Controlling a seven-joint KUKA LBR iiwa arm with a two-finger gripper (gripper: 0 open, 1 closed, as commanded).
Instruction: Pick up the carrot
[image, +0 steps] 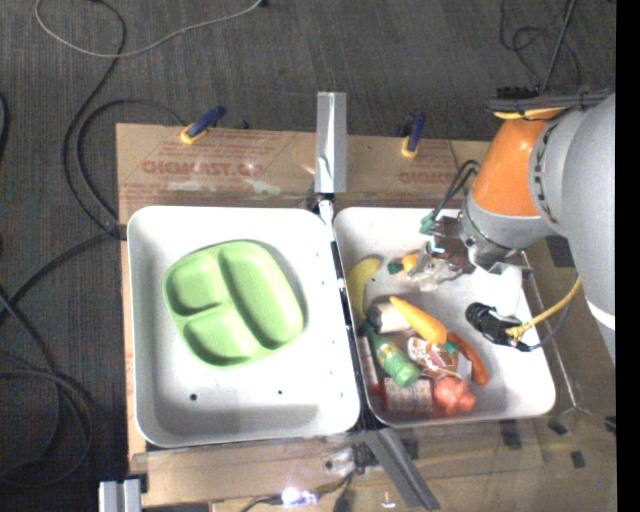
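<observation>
The carrot (420, 318) is an orange tapered piece lying slantwise in the middle of the right bin (535, 390), its thin end pointing down-right. My gripper (432, 262) hangs over the bin's upper part, a short way above and slightly right of the carrot's thick end, and apart from it. A small orange and green bit (406, 265) lies just left of the gripper. The wrist hides whatever is under the gripper.
A yellow banana (361, 280) lies by the right bin's left wall. A green bottle (393, 361), a red packet (432, 353), a red-orange stick (472, 362) and a pink toy (453, 397) crowd below the carrot. A green divided plate (235, 300) fills the left bin (150, 400).
</observation>
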